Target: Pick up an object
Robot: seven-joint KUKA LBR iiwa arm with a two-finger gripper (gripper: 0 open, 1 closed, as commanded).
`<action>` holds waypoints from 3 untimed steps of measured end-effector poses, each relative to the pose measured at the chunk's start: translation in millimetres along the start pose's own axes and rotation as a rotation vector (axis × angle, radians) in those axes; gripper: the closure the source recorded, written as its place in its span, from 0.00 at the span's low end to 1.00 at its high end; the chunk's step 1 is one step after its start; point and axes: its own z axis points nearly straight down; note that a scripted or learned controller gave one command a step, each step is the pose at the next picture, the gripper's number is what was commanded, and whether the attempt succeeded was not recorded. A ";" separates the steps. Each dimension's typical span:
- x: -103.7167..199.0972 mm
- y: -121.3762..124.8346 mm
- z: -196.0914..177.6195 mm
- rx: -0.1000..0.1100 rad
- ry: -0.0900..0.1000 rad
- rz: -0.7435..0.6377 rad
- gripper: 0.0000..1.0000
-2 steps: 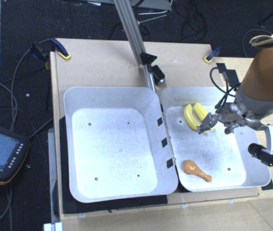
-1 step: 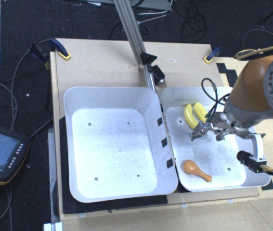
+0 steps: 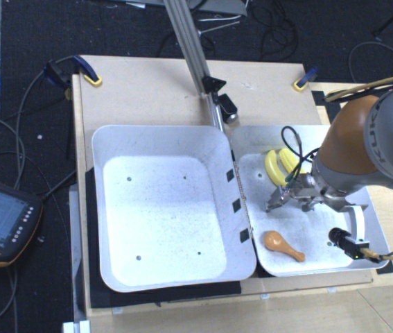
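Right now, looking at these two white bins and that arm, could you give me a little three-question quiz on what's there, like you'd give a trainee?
1. True or false: the orange spoon-shaped object lies in the left bin.
2. Which thing sits closest to the tool? A) the yellow object B) the handheld pendant C) the yellow clamp
3. Fill in: the arm reaches over the ____ bin.

Key: 1 false, it lies in the right bin; 2 A; 3 right.
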 end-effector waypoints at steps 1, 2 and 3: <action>-0.1 0.9 -12.1 -0.004 0.000 0.000 1.00; -1.9 1.7 -74.7 -0.009 -0.001 0.000 1.00; -2.0 2.5 -118.4 -0.008 -0.001 0.000 1.00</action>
